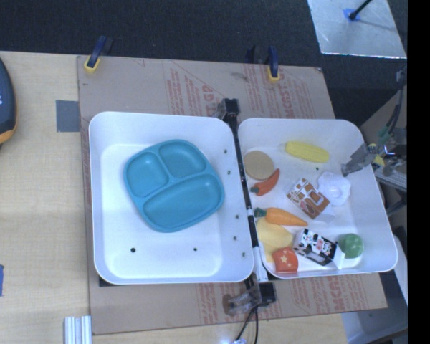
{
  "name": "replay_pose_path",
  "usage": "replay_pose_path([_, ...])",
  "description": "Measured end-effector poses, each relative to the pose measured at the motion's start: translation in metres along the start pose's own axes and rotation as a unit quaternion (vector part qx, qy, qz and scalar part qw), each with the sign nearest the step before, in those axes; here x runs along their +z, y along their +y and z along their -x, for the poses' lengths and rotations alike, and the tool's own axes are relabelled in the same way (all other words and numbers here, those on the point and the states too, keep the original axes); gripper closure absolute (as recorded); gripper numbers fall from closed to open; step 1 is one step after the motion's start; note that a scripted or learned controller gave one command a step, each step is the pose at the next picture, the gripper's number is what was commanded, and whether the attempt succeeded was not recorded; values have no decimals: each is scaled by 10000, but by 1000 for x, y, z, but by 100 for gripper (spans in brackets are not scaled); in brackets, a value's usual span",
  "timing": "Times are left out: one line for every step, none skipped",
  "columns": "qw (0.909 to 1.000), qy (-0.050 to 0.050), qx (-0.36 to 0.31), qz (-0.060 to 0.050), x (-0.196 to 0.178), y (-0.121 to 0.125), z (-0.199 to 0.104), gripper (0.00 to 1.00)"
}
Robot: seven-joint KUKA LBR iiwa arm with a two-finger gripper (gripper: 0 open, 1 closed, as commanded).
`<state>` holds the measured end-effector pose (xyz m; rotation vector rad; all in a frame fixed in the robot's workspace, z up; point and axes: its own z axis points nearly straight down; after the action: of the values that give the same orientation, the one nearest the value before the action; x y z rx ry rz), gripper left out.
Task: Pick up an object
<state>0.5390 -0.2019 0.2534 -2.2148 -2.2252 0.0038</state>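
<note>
Nearest my camera, right bin front edge: red-orange block, black-and-white carton, green ball in a row. Behind them a yellow piece, carrot, brown-patterned box, white lump, chili, tan disc, corn cob. Left bin holds a blue divided plate. I see the gripper poking in at the right bin's right rim, angled down-left, nothing in it; can't tell whether it's parted or closed. Tabletop under both bins.
</note>
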Motion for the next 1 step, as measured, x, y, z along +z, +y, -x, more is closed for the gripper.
replay_pose_path([10000, 13, -26, -18, 110, 21, -67, 0])
